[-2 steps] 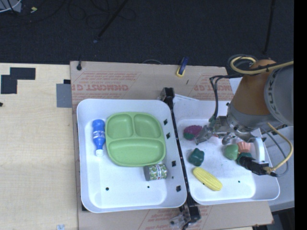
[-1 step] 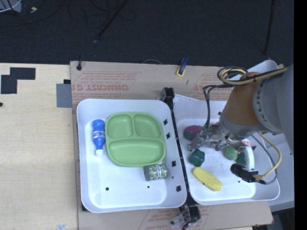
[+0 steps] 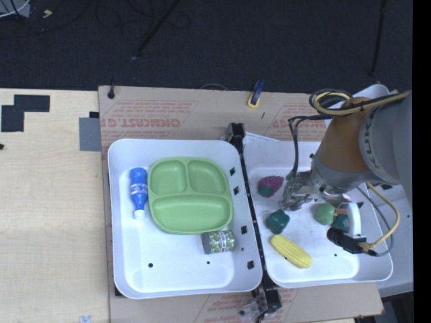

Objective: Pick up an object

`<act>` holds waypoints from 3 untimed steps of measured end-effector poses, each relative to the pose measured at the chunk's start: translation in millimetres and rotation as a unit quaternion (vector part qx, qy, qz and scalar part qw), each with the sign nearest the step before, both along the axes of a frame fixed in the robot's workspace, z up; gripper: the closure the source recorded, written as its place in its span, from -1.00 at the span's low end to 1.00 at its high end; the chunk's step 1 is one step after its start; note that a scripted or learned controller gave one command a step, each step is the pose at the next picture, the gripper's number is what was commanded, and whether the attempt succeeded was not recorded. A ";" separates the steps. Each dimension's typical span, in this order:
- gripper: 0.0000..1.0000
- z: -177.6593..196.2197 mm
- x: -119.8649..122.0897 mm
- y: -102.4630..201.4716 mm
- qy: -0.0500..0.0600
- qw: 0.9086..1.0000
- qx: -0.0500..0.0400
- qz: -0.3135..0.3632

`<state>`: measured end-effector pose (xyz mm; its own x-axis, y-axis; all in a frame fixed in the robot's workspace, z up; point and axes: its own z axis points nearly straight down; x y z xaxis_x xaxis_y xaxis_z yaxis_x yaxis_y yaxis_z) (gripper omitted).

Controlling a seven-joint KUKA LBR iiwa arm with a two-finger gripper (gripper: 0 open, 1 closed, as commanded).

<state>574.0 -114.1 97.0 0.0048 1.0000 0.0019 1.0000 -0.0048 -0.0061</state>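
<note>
In the right bin [image 3: 323,274], my gripper [image 3: 295,198] hangs low, between a purple bunch of grapes [image 3: 271,185] to its left and a light green round object [image 3: 325,213] to its right. A dark green object [image 3: 277,221] lies just below and left of the gripper, very close to it. Nearer the front of this bin is a yellow corn cob [image 3: 291,251]. No object is visibly held in the gripper.
The left bin [image 3: 168,274] bears a green divided plate [image 3: 189,195], a blue bottle [image 3: 137,191] beside the plate's left edge, and a small green-patterned can [image 3: 219,241] at its front right. A black divider [image 3: 246,207] separates the bins.
</note>
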 end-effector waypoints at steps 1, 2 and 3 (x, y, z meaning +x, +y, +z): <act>1.00 41.8 0.5 0.8 -0.003 1.000 -0.001 0.002; 1.00 95.4 4.1 10.3 -0.004 1.000 -0.001 0.003; 1.00 132.9 4.8 9.2 -0.004 1.000 -0.001 0.003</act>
<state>578.8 -104.8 229.8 -0.0012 1.0000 0.0001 1.0000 0.0012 0.0016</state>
